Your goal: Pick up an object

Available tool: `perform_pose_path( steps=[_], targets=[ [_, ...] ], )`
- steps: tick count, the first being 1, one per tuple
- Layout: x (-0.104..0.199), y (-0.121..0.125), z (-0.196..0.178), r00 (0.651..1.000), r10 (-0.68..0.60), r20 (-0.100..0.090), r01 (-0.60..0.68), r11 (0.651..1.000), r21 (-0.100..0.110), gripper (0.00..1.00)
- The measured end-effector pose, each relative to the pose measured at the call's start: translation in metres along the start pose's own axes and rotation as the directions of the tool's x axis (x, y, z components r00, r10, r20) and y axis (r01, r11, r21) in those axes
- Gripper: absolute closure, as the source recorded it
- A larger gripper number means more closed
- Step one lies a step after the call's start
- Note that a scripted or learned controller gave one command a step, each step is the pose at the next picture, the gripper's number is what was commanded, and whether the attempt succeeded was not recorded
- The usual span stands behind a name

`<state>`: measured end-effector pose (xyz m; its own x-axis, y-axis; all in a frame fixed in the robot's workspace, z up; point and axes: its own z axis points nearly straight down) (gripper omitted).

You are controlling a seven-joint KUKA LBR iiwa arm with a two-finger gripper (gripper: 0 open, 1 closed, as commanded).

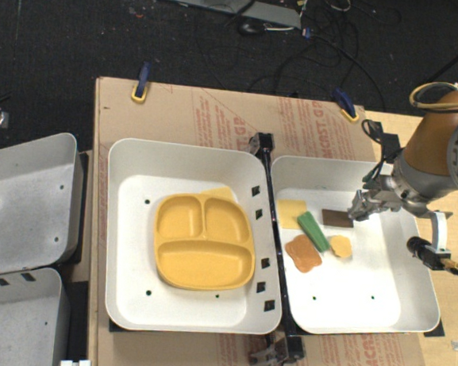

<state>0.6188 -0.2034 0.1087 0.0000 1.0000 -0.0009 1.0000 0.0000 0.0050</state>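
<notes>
So we're looking at the pincer hanging low over the far part of the right bin, just beside a small dark brown piece that lies near the bin's far edge. From this angle we can't tell how wide the pincer is open, and we see nothing held in it, so we'd call it empty-handed for now.

The candidates for picking all sit in the left half of that right bin: the brown piece, a pale yellow flat square close to the divider side, a green stick lying diagonally, an orange-brown lump touching the green stick's near end, and a small yellow chunk just beside the stick. The left bin carries a yellow divided tray in the middle.

What could go wrong, in our opinion:
- The brown piece looks flat and thin, so the pincer could close above it and come up with nothing.
- The pincer seems to sit off the piece's right edge, so a straight drop might clip the edge and shove it instead of straddling it.
- The green stick, lump and yellow chunk are bunched up, so going there risks nudging a neighbour or grabbing two.
</notes>
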Motion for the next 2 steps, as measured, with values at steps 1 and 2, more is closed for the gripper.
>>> perform_pose_path(
  steps=[1, 2],
  targets=[
    [0.004, 0.012, -0.054, 1.0, -0.003, 0.002, 0.003, 1.0, -0.002, 1.0],
    [0.005, 0.018, -0.119, 1.0, -0.003, 0.002, 0.003, 1.0, -0.004, 1.0]
  ],
)
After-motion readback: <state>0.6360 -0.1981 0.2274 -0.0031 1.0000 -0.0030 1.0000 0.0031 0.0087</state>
